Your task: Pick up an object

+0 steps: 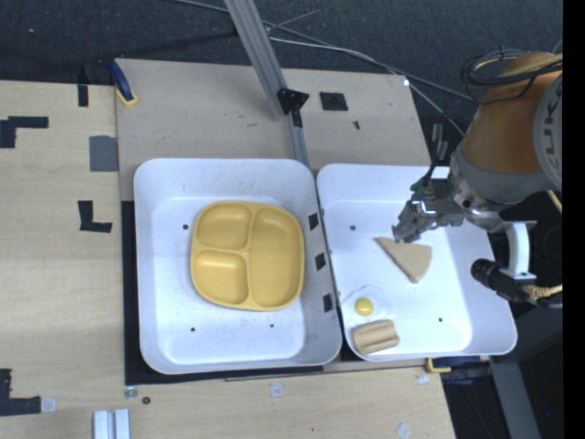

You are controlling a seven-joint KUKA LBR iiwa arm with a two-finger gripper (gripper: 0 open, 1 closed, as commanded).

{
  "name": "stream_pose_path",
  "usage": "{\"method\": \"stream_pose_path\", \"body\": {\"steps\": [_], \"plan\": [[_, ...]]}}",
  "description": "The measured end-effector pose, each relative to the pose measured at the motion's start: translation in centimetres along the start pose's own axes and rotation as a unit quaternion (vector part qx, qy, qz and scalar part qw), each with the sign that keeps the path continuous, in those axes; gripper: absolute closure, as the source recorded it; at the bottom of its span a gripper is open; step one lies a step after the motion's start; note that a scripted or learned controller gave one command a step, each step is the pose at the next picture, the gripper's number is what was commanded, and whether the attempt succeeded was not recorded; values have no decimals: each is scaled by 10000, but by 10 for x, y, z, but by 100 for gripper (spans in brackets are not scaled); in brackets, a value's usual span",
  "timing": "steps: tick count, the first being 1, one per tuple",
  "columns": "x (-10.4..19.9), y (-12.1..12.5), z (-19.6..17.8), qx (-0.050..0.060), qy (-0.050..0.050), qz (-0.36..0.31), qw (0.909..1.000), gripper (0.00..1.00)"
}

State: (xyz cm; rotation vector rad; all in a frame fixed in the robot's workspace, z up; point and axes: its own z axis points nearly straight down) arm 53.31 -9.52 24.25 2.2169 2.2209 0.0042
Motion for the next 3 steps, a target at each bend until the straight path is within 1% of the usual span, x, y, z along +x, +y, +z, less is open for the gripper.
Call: {"method": "stream_pose_path", "body": {"steps": [1, 2, 3], "plan": [[59, 22, 0, 24, 11, -28, 10000, 100], [116, 38, 13, 34, 8, -27, 10000, 100], [160, 45, 17, 32, 5, -20, 10000, 100]]}}
